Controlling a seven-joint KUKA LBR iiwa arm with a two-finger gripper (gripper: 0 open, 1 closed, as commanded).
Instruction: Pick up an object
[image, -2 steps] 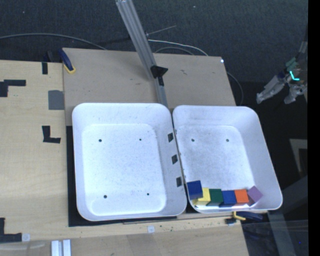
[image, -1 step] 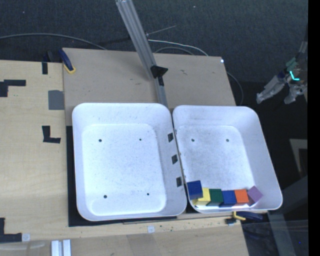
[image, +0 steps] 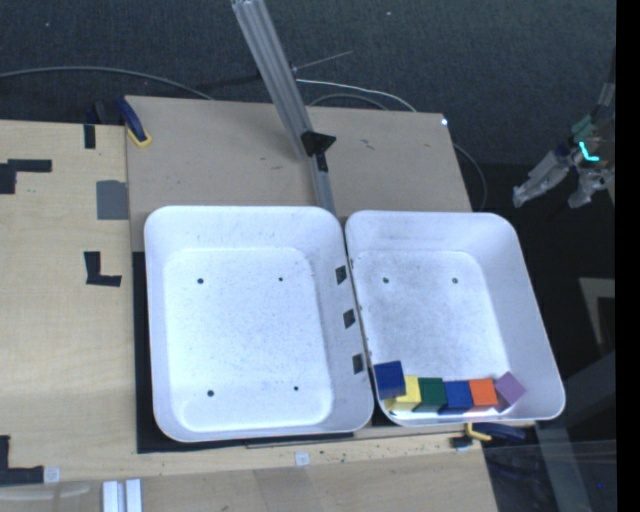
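A row of small coloured blocks lies along the near wall of the right bin. From left to right they are a blue block, a yellow block, a green block, another blue block, an orange block and a purple block. My gripper hangs outside the bins, beyond the right bin's far right corner and well away from the blocks. Its two grey fingers stand apart with nothing between them.
The left bin sits beside the right one on a brown board. A slanted metal pole rises behind the bins. A blue and yellow clamp grips the board's far left corner; another clamp sits at the front.
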